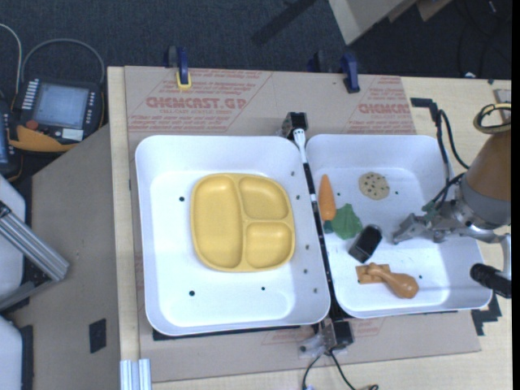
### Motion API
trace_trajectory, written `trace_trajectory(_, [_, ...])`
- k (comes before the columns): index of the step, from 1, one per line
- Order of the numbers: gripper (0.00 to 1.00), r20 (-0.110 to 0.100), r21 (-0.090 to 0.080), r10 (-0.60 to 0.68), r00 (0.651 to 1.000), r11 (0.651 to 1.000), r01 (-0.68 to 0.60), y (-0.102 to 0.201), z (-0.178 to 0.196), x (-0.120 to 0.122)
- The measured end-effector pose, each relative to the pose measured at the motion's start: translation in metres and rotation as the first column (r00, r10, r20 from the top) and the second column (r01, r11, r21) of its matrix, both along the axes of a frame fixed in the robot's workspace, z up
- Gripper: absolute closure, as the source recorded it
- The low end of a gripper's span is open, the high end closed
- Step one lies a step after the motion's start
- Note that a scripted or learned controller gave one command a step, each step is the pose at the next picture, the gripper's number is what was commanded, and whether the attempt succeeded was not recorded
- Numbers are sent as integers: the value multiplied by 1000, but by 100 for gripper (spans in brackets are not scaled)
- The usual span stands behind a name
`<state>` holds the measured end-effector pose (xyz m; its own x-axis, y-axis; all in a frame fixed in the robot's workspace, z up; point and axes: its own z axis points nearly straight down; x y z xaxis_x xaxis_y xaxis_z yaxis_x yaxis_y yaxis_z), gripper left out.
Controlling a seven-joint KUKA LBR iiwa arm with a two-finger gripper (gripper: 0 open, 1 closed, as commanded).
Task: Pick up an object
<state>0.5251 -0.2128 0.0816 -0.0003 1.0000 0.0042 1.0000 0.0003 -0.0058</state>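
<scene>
While claw [406, 230] hovers, black block [365, 243] just left

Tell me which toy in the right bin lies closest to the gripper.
The black block, just left of the gripper; the carrot, cookie and broccoli lie farther.

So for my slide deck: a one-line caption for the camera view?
Claw above right bin holding carrot, cookie, drumstick; yellow tray in left bin.

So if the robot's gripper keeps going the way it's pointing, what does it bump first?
Probably the black object. The gripper points left across the right bin, though its height above the floor is unclear.
</scene>
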Motion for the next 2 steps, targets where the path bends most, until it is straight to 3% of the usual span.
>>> trace_trajectory(1, [100,6,-4,0,1000,1000,0,-1,13,1])
trace_trajectory(2, [100,11,-8,-2,1000,1000,2,-8,62,-5])
